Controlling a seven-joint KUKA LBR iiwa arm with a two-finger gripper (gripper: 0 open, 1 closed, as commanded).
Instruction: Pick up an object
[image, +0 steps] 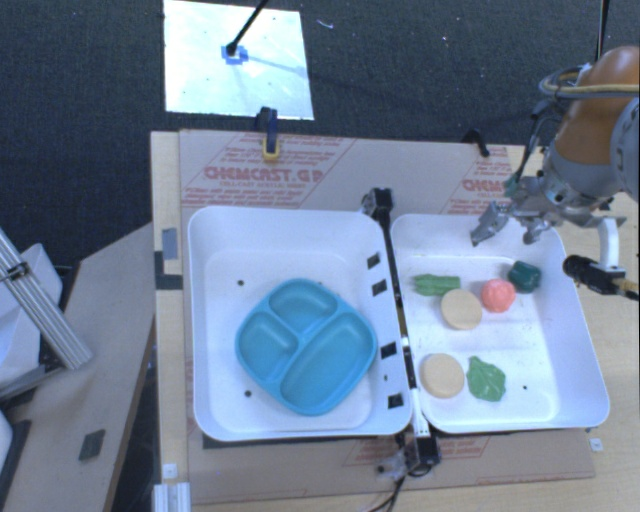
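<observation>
The right bin (570, 400) holds several small toy foods: a green pickle-like piece (436, 284), a tan round (462, 309), a pink ball (498, 295), a dark green lump (524, 275), a second tan round (442, 375) and a green leafy piece (486, 380). My gripper (510, 228) hangs above the far edge of that bin, up and right of the pickle piece. Its two grey fingers (484, 228) are spread apart with nothing between them.
The left bin (215, 300) holds a blue divided plate (305, 345). A black clip divider (390, 300) runs between the two bins. A yellow clamp (270, 135) sits at the board's far edge. A metal rail (40, 310) lies at the left.
</observation>
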